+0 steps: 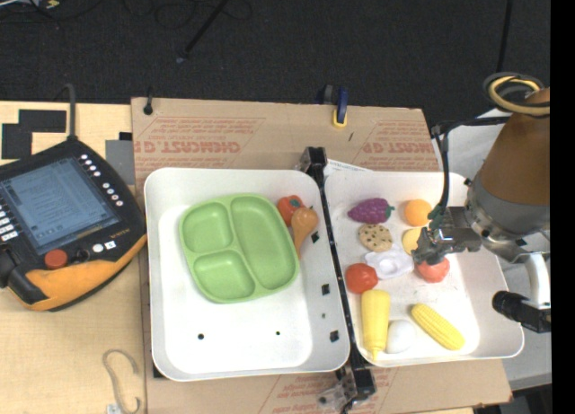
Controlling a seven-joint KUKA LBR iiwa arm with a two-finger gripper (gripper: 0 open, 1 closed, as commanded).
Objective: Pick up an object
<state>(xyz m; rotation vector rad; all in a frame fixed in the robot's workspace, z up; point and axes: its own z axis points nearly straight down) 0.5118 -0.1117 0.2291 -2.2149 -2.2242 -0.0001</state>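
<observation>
Corn cob [437, 326] foreground; red tomato [434, 268] directly under hand [437, 243] (grip state unclear).

Only readable text: red print on the cardboard [269, 129] under the bins, seen upside down and mirrored. One mark at upper left [199, 145], a second at upper right [386, 145], the same word, letters not reliably legible. More red print on the cardboard's bottom edge [301, 391], too cut off to read. Pendant [67, 215] screen text too small.
</observation>
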